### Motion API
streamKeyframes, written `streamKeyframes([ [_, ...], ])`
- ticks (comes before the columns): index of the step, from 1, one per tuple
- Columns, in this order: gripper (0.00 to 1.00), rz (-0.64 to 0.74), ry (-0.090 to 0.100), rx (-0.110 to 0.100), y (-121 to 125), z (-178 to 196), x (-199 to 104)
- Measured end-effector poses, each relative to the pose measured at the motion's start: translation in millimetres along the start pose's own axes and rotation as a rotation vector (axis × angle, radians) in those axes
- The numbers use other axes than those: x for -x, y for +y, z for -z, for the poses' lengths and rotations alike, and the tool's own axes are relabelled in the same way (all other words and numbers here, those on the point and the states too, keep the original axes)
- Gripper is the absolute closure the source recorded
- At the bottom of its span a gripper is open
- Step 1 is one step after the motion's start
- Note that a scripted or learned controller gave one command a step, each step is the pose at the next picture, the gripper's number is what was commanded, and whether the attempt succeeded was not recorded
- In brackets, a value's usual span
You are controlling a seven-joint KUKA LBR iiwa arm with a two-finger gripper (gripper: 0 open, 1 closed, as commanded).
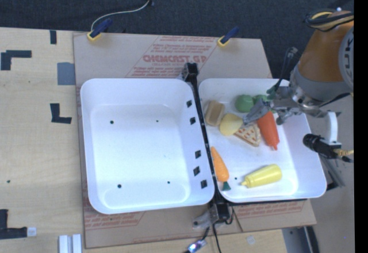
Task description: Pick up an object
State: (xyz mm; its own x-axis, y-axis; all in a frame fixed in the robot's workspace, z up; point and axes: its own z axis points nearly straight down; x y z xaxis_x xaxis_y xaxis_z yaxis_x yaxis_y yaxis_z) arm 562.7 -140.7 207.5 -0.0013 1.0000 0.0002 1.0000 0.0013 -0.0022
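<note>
The left bin (138, 148) on the tabletop (34, 131) holds nothing to grasp, so the work belongs in the right bin (305, 186), where every candidate lies. Along its left wall sits a small carrot (219, 165), awkwardly tight to the divider. Above it a tan block (214, 112) rests beside a pale yellow lemon-like piece (230, 125), with a cracker-like wedge (249, 134) just to its right and a green round piece (245, 101) higher up. A yellow squash (263, 175) lies apart near the front wall.

The gripper (259, 109) hovers over the cluster, just beside the red-orange pepper (269, 129). Whether the jaws stand wide or narrow I cannot tell; nothing shows between them.

The pepper looks like the nearest target. A good attempt would centre over its long body, set the jaws across its narrow width, and descend straight, avoiding the wedge touching its left side, since a glancing contact would likely roll it.
</note>
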Motion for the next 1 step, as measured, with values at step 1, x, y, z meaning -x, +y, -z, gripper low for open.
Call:
streamKeyframes([
  [1,0.0,-0.003,-0.001,0.009,50.6,-126.5,27.9],
])
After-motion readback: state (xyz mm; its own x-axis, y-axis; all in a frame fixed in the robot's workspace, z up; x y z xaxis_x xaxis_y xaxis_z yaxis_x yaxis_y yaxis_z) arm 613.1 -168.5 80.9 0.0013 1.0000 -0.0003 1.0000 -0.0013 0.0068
